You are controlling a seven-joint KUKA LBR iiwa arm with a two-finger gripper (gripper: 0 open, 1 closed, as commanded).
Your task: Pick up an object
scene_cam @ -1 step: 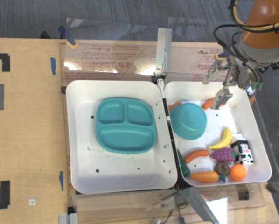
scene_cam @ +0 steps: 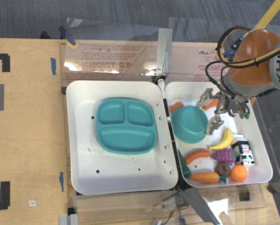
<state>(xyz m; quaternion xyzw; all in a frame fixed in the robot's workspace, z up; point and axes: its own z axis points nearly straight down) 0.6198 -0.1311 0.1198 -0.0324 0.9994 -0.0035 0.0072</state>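
Two white bins sit side by side, the left bin (scene_cam: 79,139) and the right bin (scene_cam: 261,158). The left one has one teal tray (scene_cam: 127,125) with three compartments. The right one has one teal bowl (scene_cam: 190,123), one banana (scene_cam: 224,139), one hot dog (scene_cam: 196,156), one carrot (scene_cam: 205,176), one orange (scene_cam: 239,173), one purple grape bunch (scene_cam: 224,155) and one black-and-white toy (scene_cam: 246,154).

Matt teal plastic tray (scene_cam: 126,126), smooth white bins (scene_cam: 79,139), seemingly wooden bench (scene_cam: 25,135)
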